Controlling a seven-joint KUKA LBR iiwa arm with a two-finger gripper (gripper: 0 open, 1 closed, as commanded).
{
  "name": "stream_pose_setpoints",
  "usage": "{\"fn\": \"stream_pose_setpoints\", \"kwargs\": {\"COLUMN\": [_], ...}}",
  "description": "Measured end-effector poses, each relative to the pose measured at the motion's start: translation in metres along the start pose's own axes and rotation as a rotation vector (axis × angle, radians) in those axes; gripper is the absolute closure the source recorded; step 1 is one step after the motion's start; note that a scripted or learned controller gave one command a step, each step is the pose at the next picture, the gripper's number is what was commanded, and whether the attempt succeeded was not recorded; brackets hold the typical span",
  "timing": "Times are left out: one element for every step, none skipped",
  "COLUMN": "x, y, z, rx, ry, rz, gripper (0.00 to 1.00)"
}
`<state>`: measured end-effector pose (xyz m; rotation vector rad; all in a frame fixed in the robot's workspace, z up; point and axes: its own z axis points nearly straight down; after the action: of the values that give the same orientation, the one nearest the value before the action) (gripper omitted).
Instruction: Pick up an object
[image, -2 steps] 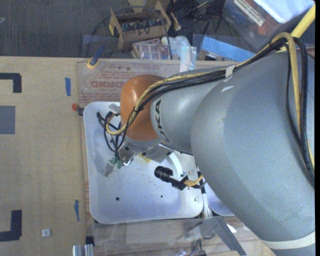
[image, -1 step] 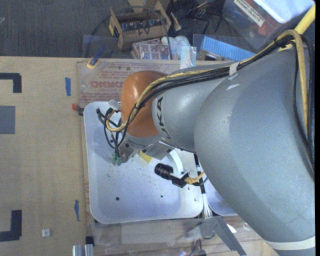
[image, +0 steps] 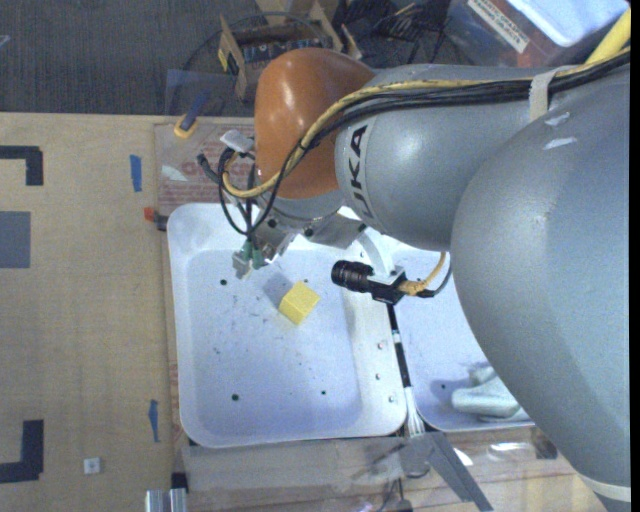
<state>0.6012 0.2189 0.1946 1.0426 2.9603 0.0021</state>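
1. Your pincer (image: 246, 260) hovers low in the left bin (image: 200, 400); its opening can't be judged.
2. The yellow block (image: 298, 303) lies just right-below it, unobstructed.
3. A white object (image: 487, 398) rests far right.

Even bright light, glare on arm (image: 520, 200), slight softness.

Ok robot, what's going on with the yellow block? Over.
Gripper low in left bin. Yellow block lies loose, beside it. Nothing between them.
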Motion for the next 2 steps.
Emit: {"fn": "stream_pose_setpoints", "kwargs": {"x": [-0.032, -0.056], "y": [0.004, -0.038], "z": [0.017, -0.063], "rx": [-0.002, -0.003], "ry": [-0.002, -0.004], "rz": [-0.010, -0.422], "gripper": [1.00, 1.00]}}
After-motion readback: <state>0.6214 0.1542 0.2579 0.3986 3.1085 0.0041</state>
